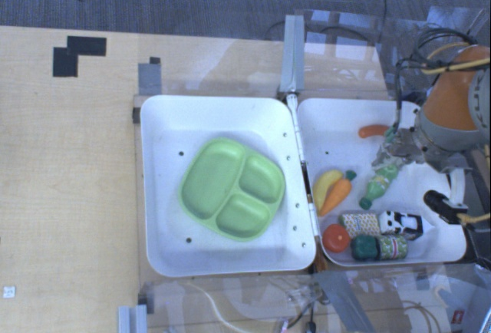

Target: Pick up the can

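The can, dark green with a pale patterned label, lies on its side at the front of the right bin. A second patterned cylinder lies just behind it. My gripper hangs over the back half of the same bin, under the grey and orange wrist. It is just above the upper end of a green bottle, well behind the can and apart from it. Nothing shows in its grasp.
The right bin also holds a small orange piece, a banana, a carrot, a red tomato and a black-and-white object. A green divided plate lies in the left bin.
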### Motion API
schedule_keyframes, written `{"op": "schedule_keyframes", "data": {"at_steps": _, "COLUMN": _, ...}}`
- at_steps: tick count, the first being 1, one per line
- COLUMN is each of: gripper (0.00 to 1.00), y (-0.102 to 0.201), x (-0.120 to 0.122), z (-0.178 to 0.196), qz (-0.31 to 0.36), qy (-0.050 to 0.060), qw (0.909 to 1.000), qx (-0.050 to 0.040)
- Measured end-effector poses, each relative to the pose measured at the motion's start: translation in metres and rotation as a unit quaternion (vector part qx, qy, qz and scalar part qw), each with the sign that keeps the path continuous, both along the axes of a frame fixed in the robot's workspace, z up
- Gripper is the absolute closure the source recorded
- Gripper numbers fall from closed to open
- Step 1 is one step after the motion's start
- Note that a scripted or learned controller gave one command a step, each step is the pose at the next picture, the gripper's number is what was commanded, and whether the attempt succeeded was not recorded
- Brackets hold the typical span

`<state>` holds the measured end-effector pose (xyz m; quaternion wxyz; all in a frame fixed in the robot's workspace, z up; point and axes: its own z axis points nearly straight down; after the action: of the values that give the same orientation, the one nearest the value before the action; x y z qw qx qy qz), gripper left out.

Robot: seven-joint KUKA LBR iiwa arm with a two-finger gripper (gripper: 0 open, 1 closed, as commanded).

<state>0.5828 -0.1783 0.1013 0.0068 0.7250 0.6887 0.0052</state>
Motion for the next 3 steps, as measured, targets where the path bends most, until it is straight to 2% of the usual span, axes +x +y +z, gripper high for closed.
{"op": "schedule_keyframes", "data": {"at_steps": 1, "gripper": 1.00, "y": -0.018, "x": -0.037, "z": -0.012, "qz": -0.053, "qy": 0.002, "qw": 0.9986, "qx": 0.0005}}
{"op": "schedule_keyframes", "data": {"at_steps": 2, "gripper": 1.00, "y": -0.023, "x": -0.008, "z": 0.018, "qz": 0.097, "qy": 0.005, "qw": 0.9952, "qx": -0.0007}}
{"op": "schedule_keyframes", "data": {"at_steps": 3, "gripper": 1.00, "y": 0.003, "x": 0.029, "z": -0.013, "qz": -0.109, "qy": 0.004, "qw": 0.9940, "qx": 0.0018}}
